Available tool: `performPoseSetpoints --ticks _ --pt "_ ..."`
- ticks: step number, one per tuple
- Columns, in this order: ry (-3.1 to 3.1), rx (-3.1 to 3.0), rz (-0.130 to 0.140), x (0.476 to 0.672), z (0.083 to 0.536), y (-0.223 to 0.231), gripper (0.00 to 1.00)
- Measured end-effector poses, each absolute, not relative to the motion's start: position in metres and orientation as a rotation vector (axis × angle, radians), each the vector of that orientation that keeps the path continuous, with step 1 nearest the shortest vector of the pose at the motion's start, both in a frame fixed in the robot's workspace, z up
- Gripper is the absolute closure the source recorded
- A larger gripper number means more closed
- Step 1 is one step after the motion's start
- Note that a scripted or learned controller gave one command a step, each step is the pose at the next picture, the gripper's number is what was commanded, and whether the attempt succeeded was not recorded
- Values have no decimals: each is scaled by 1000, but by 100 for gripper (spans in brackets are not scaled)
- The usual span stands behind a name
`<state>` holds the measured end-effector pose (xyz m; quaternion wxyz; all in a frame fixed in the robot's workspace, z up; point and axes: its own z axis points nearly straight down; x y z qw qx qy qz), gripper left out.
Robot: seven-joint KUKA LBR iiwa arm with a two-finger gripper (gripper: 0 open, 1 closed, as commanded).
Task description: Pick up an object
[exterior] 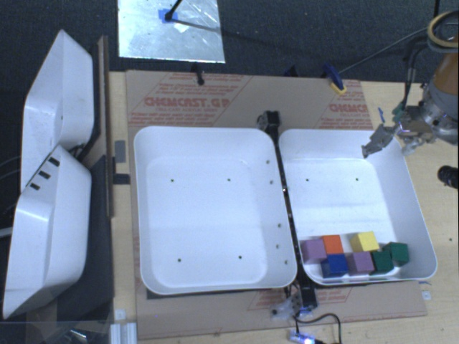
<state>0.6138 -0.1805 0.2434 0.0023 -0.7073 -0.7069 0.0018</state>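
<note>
Beneath both bins [208, 138]: printed cardboard [186, 99]; dark carpet [287, 20].

1. Two bins side by side: left bin [208, 206], right bin [344, 185].
2. Blocks [355, 254] clustered in right bin's near edge.
3. Gripper [391, 136] over right bin's far-right corner.

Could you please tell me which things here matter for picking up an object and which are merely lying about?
For the job:
- gripper, above the right bin's far corner
- right bin
- blocks clustered at its near edge: purple block, orange block, yellow block, blue block, green block

Lying about:
- left bin
- metal sheet
- blue clamp
</note>
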Motion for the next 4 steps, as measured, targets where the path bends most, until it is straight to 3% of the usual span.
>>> performPoseSetpoints --ticks 1,4 --pt "-2223 -2222 -1 615 247 -180 0" --pt "-2220 -2219 3 612 94 -183 0"
